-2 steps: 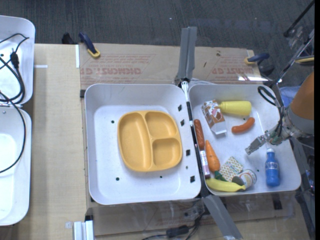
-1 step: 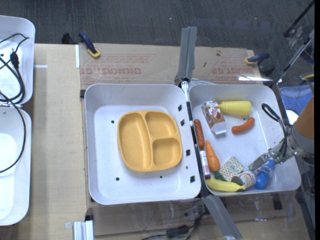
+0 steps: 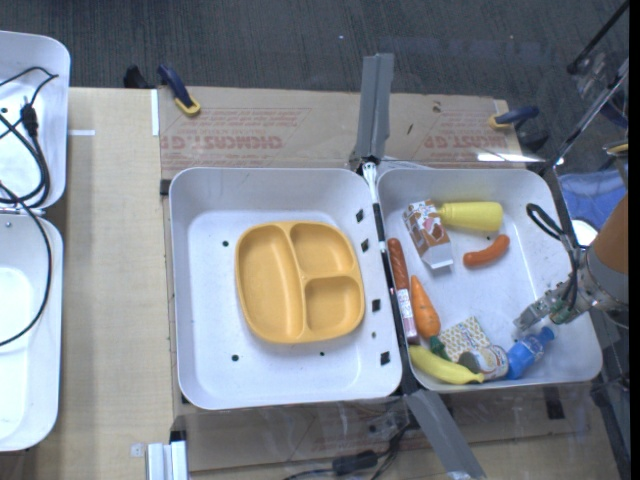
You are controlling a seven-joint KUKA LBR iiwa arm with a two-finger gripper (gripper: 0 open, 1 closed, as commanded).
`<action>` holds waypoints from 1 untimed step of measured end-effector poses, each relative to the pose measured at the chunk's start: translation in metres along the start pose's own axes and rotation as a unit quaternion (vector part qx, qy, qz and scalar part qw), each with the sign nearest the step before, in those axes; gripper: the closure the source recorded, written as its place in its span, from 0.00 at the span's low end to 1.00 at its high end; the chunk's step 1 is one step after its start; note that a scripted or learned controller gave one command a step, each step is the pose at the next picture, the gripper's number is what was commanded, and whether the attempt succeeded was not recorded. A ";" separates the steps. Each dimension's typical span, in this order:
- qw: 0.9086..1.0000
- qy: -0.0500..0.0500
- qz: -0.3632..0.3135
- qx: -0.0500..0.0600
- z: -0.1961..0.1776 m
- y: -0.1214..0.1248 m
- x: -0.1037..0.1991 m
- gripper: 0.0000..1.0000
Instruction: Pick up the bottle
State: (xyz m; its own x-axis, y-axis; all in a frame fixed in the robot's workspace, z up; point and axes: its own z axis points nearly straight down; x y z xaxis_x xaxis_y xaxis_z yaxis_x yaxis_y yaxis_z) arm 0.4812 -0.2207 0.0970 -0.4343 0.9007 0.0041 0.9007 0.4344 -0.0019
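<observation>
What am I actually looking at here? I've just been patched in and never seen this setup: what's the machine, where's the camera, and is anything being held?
The single camera sits fixed above a bench, looking down at a slant. Two shallow white bins lie side by side. The left bin holds a yellow divided plate. The right bin holds toy food: a yellow mustard bottle, a small carton, two sausages, a carrot, a banana, a patterned packet and a small blue bottle. The robot arm reaches in from the right; its claw is low in that bin, just above the blue bottle. I cannot tell whether it grips anything.
</observation>
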 end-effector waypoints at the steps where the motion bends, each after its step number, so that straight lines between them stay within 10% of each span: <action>1: 1.000 0.000 0.000 0.000 0.000 0.000 0.000 0.00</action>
State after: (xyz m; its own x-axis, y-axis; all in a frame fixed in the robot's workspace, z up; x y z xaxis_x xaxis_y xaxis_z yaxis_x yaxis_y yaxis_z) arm 0.4812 -0.2208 0.0969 -0.4348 0.9005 0.0039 0.9005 0.4348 -0.0020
